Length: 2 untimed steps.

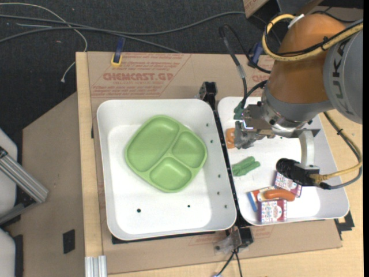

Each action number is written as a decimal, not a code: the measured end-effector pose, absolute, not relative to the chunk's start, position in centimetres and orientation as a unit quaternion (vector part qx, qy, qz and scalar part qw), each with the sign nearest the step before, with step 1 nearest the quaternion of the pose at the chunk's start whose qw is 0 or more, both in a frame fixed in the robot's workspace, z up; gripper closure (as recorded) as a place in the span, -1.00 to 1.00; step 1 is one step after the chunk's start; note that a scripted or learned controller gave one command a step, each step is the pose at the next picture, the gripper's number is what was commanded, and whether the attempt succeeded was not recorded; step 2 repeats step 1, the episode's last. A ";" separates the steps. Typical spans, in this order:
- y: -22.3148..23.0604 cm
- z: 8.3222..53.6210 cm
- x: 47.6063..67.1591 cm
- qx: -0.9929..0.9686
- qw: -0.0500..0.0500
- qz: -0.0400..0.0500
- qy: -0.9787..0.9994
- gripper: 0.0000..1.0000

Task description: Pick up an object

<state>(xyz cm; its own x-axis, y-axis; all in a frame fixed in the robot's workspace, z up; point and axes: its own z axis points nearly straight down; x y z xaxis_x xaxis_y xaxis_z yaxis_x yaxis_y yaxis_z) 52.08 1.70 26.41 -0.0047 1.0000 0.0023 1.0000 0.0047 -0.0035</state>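
Orange object (230, 137): the likeliest candidate for the pick, judged by how close the tool is to it.

Camera view.
- Location: the right bin (327, 204), at its left wall, close to the divide between the two bins. It is small, rounded and plain orange. Part of it is hidden under the tool, so its full shape cannot be made out.
- Gripper (247, 133): low over the right bin's left side, directly beside the orange object and partly covering it. Whether it is spread or closed cannot be told from this angle, and nothing is seen held. The placement suggests a descent aimed at the bin's near-wall corner, which leaves little room on the wall side.
- Green pod (245, 166): lies flat on the bin floor just below the gripper, apart from the other goods. It is a second reachable target.
- Cluster in the bin's lower part: orange-red sausage (274, 194), pink-and-white packet (271, 211), second packet (286, 183) and blue item (253, 201). They are touching or overlapping, so harder to take one at a time.
- Left bin (115, 154): holds one green divided plate (166, 153), lying flat near the centre, well apart from the arm.
- Worktop: cardboard sheet (144, 74) under both bins.
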 end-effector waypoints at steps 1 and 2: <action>6.1 23.5 49.9 -0.706 0.003 0.002 -0.709 1.00; 6.1 23.5 49.9 -0.706 0.003 0.002 -0.709 1.00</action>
